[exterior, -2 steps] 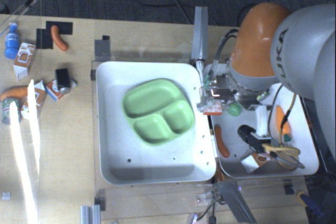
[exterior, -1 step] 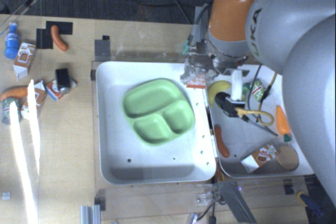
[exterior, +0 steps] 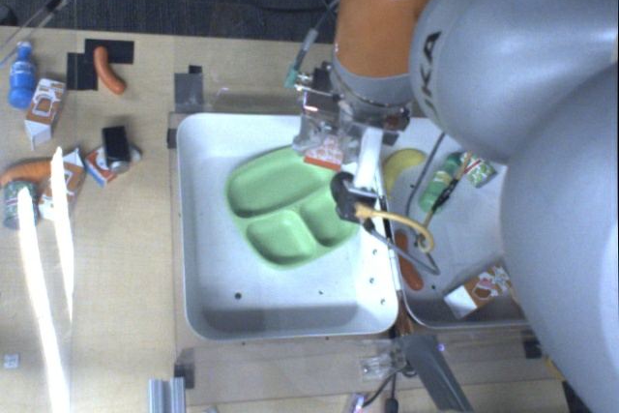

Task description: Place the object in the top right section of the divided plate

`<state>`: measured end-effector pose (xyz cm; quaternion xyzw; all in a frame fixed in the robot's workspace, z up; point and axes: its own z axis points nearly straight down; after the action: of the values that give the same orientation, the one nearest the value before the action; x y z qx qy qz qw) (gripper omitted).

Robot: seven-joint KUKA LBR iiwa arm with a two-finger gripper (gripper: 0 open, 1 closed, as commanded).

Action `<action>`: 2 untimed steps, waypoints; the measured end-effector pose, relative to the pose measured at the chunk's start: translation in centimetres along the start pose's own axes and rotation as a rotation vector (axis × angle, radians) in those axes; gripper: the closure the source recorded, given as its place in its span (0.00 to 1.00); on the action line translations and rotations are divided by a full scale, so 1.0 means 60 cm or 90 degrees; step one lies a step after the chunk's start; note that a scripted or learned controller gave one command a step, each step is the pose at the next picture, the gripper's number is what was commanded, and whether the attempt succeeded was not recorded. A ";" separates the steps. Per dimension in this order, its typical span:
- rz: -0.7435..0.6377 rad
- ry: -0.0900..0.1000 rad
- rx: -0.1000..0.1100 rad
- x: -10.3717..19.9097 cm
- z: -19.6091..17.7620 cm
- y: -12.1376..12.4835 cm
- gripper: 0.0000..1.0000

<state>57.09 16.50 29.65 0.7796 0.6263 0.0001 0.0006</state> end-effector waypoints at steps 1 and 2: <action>-0.106 0.001 -0.001 0.110 -0.094 -0.038 1.00; -0.181 0.000 0.001 0.096 -0.053 -0.108 1.00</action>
<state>51.98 23.55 32.84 0.6829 0.7305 -0.0005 0.0003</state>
